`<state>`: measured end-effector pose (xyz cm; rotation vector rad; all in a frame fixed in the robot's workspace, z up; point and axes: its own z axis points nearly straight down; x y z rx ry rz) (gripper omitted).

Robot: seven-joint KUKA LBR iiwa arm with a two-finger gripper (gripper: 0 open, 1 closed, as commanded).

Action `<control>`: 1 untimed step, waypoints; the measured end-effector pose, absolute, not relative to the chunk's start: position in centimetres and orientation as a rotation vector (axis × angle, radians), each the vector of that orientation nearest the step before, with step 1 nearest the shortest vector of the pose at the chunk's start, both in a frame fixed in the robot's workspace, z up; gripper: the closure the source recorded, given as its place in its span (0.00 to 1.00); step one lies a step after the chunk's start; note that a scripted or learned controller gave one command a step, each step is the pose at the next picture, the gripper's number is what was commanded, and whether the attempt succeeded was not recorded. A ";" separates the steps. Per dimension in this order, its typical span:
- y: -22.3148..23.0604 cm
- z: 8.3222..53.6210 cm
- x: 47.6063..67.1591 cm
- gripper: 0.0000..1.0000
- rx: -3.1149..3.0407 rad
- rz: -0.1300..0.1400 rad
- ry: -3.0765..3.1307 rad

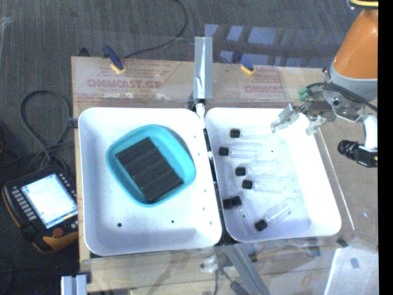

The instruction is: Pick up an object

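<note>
Pincer spread wide and holding nothing, above the right bin's far edge, clear vials below

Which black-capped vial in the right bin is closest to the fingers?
The top vial, its cap nearest the bin's far wall; the other caps sit lower, farther from the gripper.

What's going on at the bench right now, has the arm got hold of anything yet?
Not yet, as far as the view shows. The gripper hangs over the upper right corner of the right bin, open, with nothing between its fingers. Below it in that bin lie several clear vials with black caps, scattered. The left bin holds a blue bowl with a black ridged block lying in it.
</note>
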<state>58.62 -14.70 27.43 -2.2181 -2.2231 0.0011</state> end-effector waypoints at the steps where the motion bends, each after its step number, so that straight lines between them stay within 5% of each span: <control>1: -11.1 16.2 56.1 0.00 -2.009 0.001 -2.413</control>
